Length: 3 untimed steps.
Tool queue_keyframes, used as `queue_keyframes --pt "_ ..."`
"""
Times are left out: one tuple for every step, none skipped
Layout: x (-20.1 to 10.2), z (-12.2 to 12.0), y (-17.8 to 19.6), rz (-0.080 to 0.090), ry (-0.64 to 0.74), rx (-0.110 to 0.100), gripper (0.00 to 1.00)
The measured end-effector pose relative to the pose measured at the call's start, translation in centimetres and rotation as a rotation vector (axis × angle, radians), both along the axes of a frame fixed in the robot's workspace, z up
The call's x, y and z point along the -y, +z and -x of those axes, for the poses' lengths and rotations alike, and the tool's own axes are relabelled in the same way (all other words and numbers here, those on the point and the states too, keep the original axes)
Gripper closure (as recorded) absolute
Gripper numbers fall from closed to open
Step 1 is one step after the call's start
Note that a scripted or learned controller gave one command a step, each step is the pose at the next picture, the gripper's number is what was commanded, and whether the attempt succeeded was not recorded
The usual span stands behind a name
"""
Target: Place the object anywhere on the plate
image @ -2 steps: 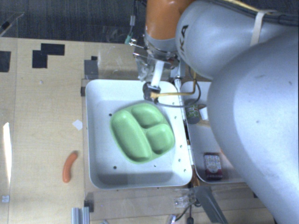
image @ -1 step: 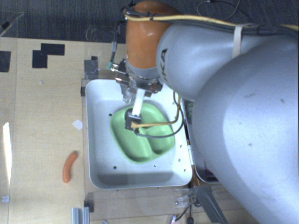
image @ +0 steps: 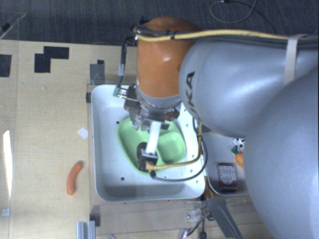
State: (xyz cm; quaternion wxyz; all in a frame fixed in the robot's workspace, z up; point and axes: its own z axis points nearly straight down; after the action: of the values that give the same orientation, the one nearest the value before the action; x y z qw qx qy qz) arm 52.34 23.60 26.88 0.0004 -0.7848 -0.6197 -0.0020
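A light green plate (image: 126,140) lies in the left white bin (image: 107,183), filling its middle. The arm's orange wrist band and grey body hang right over the plate and hide much of it. The gripper (image: 145,122) sits under the wrist, low above the plate's back part. I see no object between it and the plate. An orange sausage-shaped thing (image: 74,177) lies on the wooden bench to the left of the bin, outside it.
The right bin (image: 215,187) is mostly hidden by the arm. It holds a dark red packet (image: 227,176), a small orange thing (image: 239,159) and a small black-and-white thing (image: 238,144). Black marks lie on the bench at the far left.
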Motion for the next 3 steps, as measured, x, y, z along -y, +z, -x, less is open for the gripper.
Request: queue_keyframes --pt "0.0 0.0 0.0 0.000 -0.001 0.000 0.00" --pt "0.0 -0.1 1.0 -0.002 0.001 0.001 1.00" --pt "0.1 0.1 7.8 -0.001 -0.393 0.001 1.00"
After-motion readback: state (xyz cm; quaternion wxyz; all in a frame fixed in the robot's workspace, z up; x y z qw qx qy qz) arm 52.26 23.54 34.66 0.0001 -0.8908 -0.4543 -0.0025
